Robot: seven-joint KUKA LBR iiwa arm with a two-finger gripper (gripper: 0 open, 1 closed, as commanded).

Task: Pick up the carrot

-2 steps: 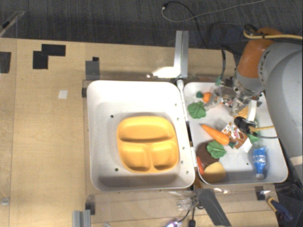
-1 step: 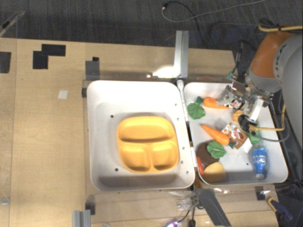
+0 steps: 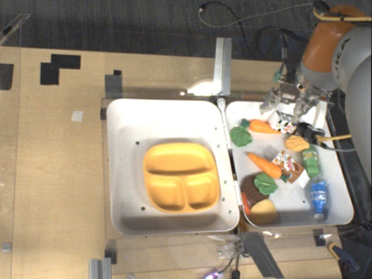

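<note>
End effector (image 3: 289,105) hovers over the back edge of the right bin (image 3: 343,211); can't tell how it's set, nothing visibly held. Two carrots: a small carrot (image 3: 261,127) just left of it near a green leaf (image 3: 240,135), a bigger carrot (image 3: 264,164) mid-bin, its leafy end toward the front. Risk, my guess: clutter. The snack packet (image 3: 289,164) touches the bigger carrot, so a grab there could catch the packet or nudge the carrot away. Left bin (image 3: 125,214) holds a yellow tray (image 3: 177,176).

The grey arm reaches in from the right, gripper (image 3: 289,106) pointing down.
</note>
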